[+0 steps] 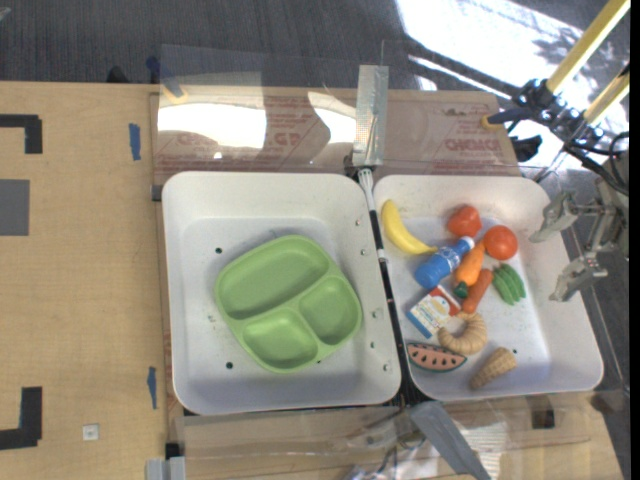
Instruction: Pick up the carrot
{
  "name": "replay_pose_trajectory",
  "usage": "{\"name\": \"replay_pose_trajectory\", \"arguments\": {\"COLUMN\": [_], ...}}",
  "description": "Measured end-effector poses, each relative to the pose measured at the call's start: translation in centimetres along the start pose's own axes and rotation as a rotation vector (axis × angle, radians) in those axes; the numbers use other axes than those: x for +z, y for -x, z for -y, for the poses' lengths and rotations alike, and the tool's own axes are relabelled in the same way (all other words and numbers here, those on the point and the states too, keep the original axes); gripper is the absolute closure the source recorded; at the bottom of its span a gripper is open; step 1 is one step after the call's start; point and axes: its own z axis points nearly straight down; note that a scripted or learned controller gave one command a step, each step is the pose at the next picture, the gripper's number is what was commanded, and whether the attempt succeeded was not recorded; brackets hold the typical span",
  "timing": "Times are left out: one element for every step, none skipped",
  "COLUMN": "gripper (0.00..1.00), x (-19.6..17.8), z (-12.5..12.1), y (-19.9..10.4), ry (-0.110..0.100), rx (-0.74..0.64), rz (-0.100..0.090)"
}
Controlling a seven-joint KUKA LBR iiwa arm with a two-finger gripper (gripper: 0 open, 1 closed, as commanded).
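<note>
Carrot [479,290] lies among toys in right bin [570,363].

— What sits on the flat tan wooden counter [80,298]?
— Two shallow white plastic bins, touching side by side: the left bin [190,218] and the right bin [560,358].
— Anything else on it?
— Short blue tape strips [134,140] near the left bin, and black angular markings [24,133] along the far left.

I read this as a robotics lab bench. Two white bins [190,208] sit on a cardboard-covered benchtop [80,268] marked with blue tape [134,140] left of the bins. Toy plastic food [462,268] fills the right bin; a metal rig [580,238] stands beside it.
</note>
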Motion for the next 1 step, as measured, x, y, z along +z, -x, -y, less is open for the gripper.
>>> {"name": "replay_pose_trajectory", "arguments": {"gripper": [0.0], "x": [17.25], "z": [-1.37], "y": [-2.64], "ry": [-0.001], "rx": [-0.016], "rz": [0.004]}}
